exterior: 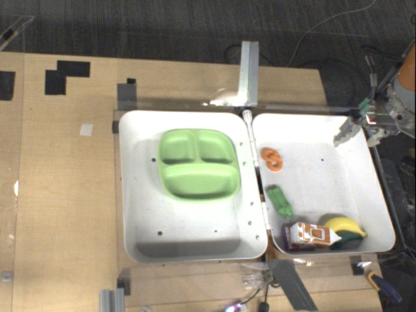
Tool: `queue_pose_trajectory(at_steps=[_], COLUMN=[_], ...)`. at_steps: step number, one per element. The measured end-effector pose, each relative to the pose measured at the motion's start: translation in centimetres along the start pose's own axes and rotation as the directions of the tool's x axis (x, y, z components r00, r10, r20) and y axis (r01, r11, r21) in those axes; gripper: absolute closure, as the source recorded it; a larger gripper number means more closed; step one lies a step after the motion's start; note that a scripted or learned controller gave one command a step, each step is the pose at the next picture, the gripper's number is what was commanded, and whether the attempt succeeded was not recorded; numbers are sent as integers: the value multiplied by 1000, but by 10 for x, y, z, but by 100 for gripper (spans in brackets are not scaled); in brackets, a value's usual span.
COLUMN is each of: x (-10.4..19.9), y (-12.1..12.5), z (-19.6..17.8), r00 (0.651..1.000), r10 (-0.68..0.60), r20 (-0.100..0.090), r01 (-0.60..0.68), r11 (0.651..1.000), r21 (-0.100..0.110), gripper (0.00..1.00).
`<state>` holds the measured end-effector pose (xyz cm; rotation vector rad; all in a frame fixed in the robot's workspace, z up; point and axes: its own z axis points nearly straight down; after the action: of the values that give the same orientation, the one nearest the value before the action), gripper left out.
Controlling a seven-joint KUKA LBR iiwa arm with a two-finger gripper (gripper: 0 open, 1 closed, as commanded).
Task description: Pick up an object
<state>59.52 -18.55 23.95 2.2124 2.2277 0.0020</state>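
Glare and the frame's right edge swallow most of the arm, leaving an orange band, grey wrist hardware and one slim grey finger slanting down to the left. The pincer hangs over the far right corner of the right bin, and whether it is apart or together cannot be told; nothing shows between its fingers and it touches no object.

Left of the pincer and a little nearer the camera, an orange pretzel-shaped toy lies by the bin's dividing wall. Nearer still, a green toy lies on the bin floor. Almost straight below the pincer, against the near wall, a brown carton touches a yellow banana, which rests on something dark that is hard to make out.

Far to the pincer's left, the left bin holds a green divided plate, lying flat.
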Motion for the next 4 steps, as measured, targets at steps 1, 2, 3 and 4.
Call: queue_pose_trajectory(at_steps=[1,2,3,4], x=[84,88,95,88], y=[-54,-48,-90,-12], z=[93,133,136,91], r00=[999,976,966,887], r10=[47,-218,-258,-462], r20=[-1,1,22,0], r01=[-47,218,259,462], r11=[999,976,964,887], r21=[4,-7,-53,-2], gripper=[0,0,0,0])
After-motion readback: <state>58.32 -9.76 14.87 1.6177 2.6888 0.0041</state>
